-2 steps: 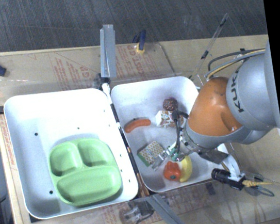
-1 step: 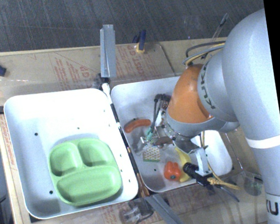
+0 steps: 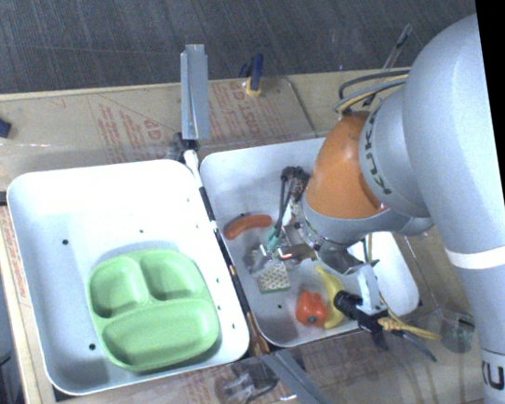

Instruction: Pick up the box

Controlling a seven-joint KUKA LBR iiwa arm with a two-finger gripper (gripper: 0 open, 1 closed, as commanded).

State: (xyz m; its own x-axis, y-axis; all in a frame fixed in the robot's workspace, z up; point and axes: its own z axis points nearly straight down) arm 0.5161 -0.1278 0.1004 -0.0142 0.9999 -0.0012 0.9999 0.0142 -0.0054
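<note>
The grey arm (image 3: 455,175) with its orange band (image 3: 338,179) reaches in from three o'clock over the right white bin (image 3: 231,185), and its tool (image 3: 265,256) hangs low near that bin's nine o'clock side. Whether the tool is spread or pressed together I cannot tell, since the wrist and cables hide much of it. The box (image 3: 273,280), a small speckled block, lies on the bin floor just at six o'clock of the tool, seemingly touching or just below its tip; nothing shows it clamped. An orange sausage-shaped item (image 3: 247,224) lies at twelve o'clock of the tool, and an orange-red piece (image 3: 311,307) beside a yellow piece (image 3: 328,281) sits toward five o'clock. In the left white bin (image 3: 47,208), a green divided tray (image 3: 153,307) rests at its six o'clock end. Both bins sit on the tabletop (image 3: 82,128).
</note>
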